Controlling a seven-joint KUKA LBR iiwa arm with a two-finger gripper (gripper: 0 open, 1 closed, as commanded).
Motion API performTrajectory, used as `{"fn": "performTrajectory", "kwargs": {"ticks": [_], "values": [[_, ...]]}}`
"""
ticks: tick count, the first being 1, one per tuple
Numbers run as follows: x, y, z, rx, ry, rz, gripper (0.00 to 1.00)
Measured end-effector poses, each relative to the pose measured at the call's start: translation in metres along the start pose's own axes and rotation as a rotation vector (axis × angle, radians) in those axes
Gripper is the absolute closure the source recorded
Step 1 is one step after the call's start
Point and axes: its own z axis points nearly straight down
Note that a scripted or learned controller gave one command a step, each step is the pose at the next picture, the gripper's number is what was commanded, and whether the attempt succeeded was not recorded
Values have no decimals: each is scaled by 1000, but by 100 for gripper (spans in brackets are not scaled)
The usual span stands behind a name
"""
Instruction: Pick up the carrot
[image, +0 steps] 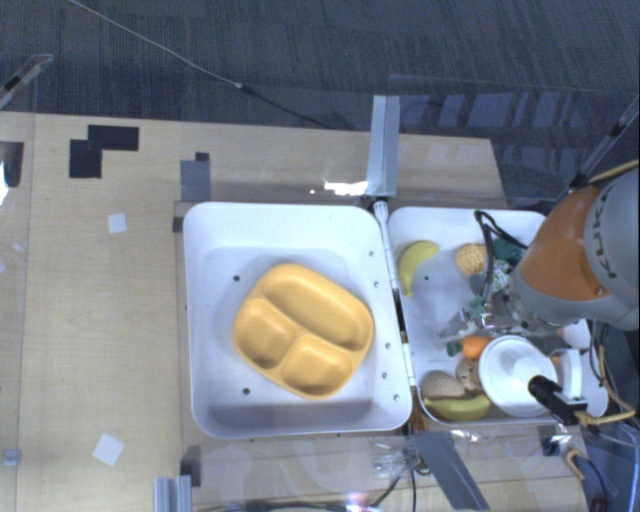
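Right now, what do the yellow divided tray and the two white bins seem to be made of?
The yellow divided tray looks like moulded plastic with a smooth, slightly glossy finish: rounded edges, even colour and soft highlights on its three compartments. The left white bin and the right white bin seem to be thin, formed plastic too, satin white, with rounded corners and small dark holes, though painted metal cannot be excluded.

The grey arm (580, 250) reaches in from the right, wrist angled down.

A yellow three-compartment plastic tray (302, 328) is lying in the left shallow white bin (215, 400). The right shallow white bin (425, 225), sitting just beside it, is holding a small orange carrot (473, 346) among other items.
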Motion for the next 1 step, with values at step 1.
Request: {"fn": "performTrajectory", "kwargs": {"ticks": [1], "values": [[16,-25,-1,0,-1,144,0]]}}
